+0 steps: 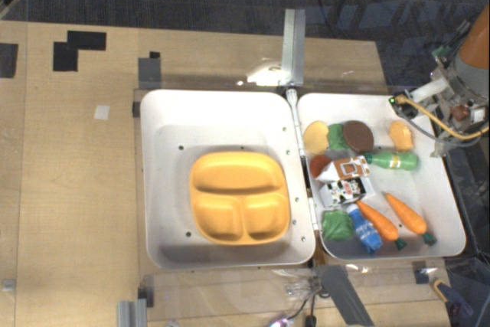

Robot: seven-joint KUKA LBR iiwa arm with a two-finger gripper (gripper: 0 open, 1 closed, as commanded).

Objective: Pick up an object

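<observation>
The right bin (448, 195) holds several toy foods. Along its far side lie a yellow piece (315, 136), a green piece (337, 136), a brown round piece (357, 135) and an orange-yellow piece (400, 135). A green bottle (394, 161) lies mid-bin, beside a white printed carton (344, 181) and a red piece (319, 165). Near the front are two carrots (379, 220) (406, 214), a blue bottle (365, 227) and a green leafy piece (335, 224). My gripper (452, 107) hangs over the bin's far right corner, wrapped in cables, above and right of the orange-yellow piece.
The left bin (164, 165) holds a yellow divided tray (239, 195). A grey metal post (294, 46) stands behind the seam between the bins. Wooden bench surface lies to the left, dark carpet with a cable beyond.
</observation>
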